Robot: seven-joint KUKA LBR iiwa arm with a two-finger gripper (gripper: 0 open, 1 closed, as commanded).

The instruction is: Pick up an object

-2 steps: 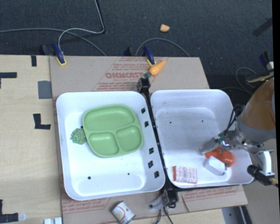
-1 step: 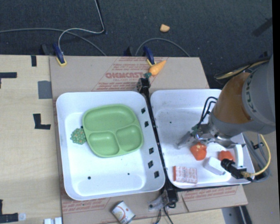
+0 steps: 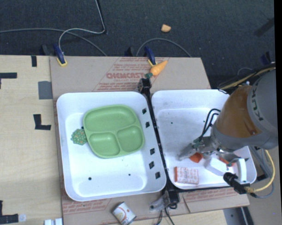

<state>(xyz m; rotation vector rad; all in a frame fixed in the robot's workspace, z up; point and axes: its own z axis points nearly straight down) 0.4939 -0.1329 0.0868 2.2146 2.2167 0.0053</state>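
white bin on the right: its wall [image 3: 214, 91] encloses the working area; the gripper [image 3: 192, 151] is down inside it, near the front half.
gripper: two grey fingers [image 3: 184, 154] reach toward the left from the wrist; they look slightly parted around a small orange-red piece [image 3: 195, 157], but i cannot tell for sure whether they clamp it or only sit over it.
orange-red piece: lies on the bin floor right at the fingertips, partly hidden by them; this looks like the thing being picked.
red-and-white packet: flat packet [image 3: 186, 175] just in front of the gripper, near the front wall, apart from the fingers.
step in hand: judged as the close-and-lift on the orange-red piece.
how to do it well: centre the piece between the fingers before squeezing, close fully, then lift straight up so it does not slip out sideways; keep clear of the packet.
risk: the piece is small and low, so the fingers may scrape the floor or push it away.
arm: grey body with orange band [image 3: 238, 115] looms over the bin's right side.
white bin on the left: holds a green divided plate [image 3: 114, 130] with a small green knobbly thing [image 3: 79, 137] touching its left edge.
beyond the bins: a toy carrot [image 3: 157, 68] on the cardboard.
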